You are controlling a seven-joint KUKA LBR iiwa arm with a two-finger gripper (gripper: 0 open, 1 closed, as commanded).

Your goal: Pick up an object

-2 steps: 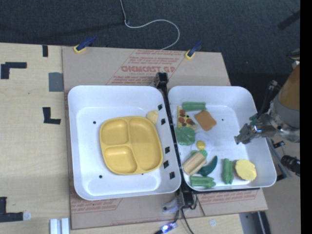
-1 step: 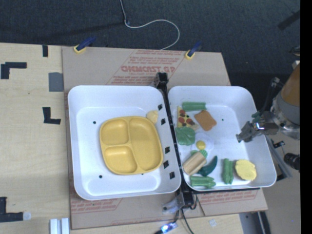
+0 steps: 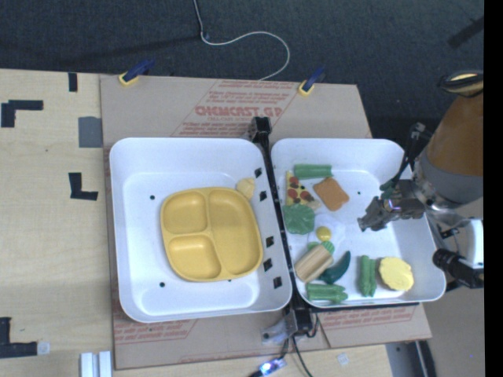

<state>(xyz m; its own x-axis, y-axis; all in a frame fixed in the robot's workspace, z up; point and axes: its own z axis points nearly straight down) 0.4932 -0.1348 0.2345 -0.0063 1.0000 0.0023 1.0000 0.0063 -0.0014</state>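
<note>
Nearest you, along the right bin's (image 3: 355, 149) front edge, the green beans (image 3: 366, 275) and yellow slice (image 3: 395, 273) lie untouched. Nothing is lifted yet, so the whole pick remains. Your gripper (image 3: 376, 217) hangs over that bin's right side, nothing visibly between its tips; whether it's spread or clenched, you can't tell. The slice sits just in front, toward the front-right corner.

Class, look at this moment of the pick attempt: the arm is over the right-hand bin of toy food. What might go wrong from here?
1. The toy food lies crowded: the green bean pods touch the yellow round piece, so a grasp there may catch two or nudge one away.
2. The end effector hangs over bare floor of the right bin, so closing here would likely grab nothing.
</note>
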